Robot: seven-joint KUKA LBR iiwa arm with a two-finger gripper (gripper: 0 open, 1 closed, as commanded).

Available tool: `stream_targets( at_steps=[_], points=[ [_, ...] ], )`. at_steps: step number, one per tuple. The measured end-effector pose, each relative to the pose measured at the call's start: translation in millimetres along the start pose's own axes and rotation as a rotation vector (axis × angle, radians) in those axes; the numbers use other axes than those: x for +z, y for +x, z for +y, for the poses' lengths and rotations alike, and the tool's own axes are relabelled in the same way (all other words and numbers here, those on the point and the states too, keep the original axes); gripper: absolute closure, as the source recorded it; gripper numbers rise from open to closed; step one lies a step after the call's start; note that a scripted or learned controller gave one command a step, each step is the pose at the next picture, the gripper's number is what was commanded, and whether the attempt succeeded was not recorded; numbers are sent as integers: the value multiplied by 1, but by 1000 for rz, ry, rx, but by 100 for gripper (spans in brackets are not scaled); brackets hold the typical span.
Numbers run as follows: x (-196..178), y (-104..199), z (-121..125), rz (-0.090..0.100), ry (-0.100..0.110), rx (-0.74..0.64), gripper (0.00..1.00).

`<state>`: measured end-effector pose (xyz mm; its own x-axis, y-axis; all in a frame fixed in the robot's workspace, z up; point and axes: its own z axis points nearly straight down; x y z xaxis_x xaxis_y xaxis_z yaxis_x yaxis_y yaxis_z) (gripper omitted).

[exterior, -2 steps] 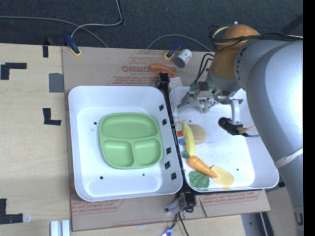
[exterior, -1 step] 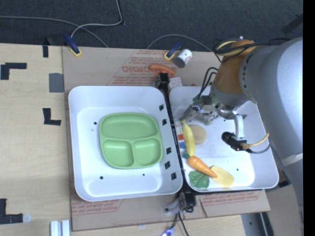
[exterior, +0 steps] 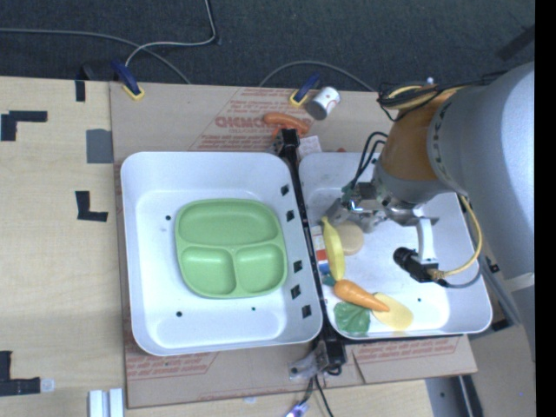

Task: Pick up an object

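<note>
1. Grey arm with orange band [exterior: 415, 142] comes in from the upper right of the frame and reaches down over the right shallow white bin [exterior: 460, 307].
2. Gripper [exterior: 354, 208] sits low in the upper-left part of that bin, just above a pale beige round object [exterior: 351, 240]. Finger state: can't tell, the wrist hardware blocks the tips.
3. Nothing visibly between the fingers.
4. Yellow banana-shaped toy [exterior: 334, 243] lies along the right bin's left wall, touching the beige object's left side.
5. Orange toy carrot [exterior: 360, 296] lies lower in the bin, slanted, with a green leafy piece [exterior: 352, 319] under its left end and a pale yellow flat piece [exterior: 393, 314] at its right end.
6. Small blue item [exterior: 327, 277] sits between banana and carrot; too small to identify.
7. Left shallow white bin [exterior: 143, 181] holds a light green three-compartment plastic plate [exterior: 231, 246], centred.
8. Both bins rest on a brown cardboard sheet [exterior: 234, 115] on the bench.
</note>
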<state>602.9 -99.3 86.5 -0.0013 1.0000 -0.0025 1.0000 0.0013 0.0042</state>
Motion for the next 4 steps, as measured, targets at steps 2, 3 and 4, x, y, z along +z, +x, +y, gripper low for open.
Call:
stream_targets(
  at_steps=[2, 3, 4],
  points=[
    [1, 6, 23, 1, 0, 0, 0],
    [0, 1, -22, 1, 1, 0, 0],
    [-10, 1, -21, 1, 1, 0, 100]
  ],
)
